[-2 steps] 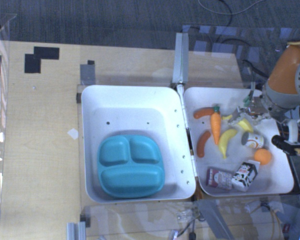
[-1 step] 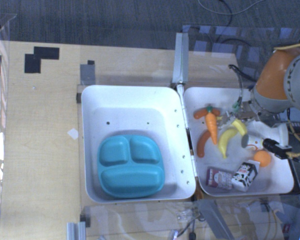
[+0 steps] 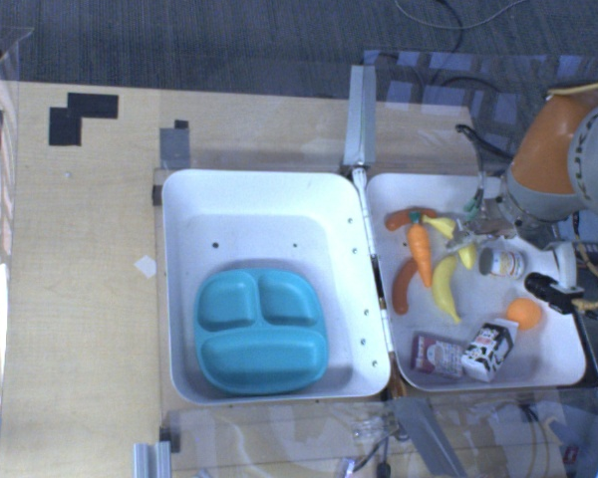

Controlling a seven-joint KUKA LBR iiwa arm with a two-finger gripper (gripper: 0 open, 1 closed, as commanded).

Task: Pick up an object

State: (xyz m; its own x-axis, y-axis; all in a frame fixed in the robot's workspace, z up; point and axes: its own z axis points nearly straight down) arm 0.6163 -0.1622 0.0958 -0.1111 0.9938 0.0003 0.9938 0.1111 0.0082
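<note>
The left bin holds one blue divided tray. The right bin holds two sausages, one carrot, one banana, one brown packet, one milk carton and one orange ball. The gripper hangs over the banana's upper end; the banana's long axis runs down and away from it, left of the carton. Whether it is spread or closed cannot be told.
</note>
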